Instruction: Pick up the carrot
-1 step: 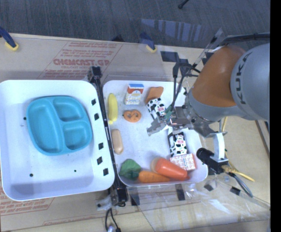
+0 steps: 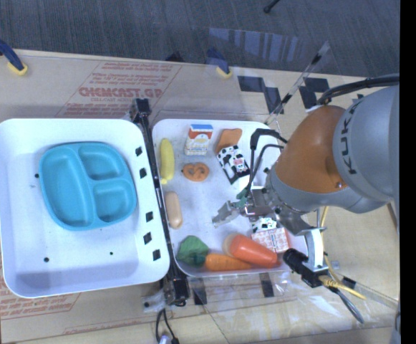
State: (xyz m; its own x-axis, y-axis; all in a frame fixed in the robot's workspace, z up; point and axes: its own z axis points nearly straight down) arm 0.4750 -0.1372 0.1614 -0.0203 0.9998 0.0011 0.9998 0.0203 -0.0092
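The end effector (image 2: 230, 211) hovers mid-bin, over the right bin (image 2: 166, 131), metal tips pointing left; whether they're apart or together, I cannot tell. The carrot (image 2: 225, 262) lies at the bin's near edge, below and just left of the tips, long axis running left-right, green top (image 2: 192, 250) on the left. A red vegetable (image 2: 254, 251) presses alongside it. Count: 1 carrot, 1 banana (image 2: 166, 160), 1 pretzel (image 2: 195, 170), 2 cartons (image 2: 199, 140), 1 blue tray (image 2: 87, 183) in the left bin.
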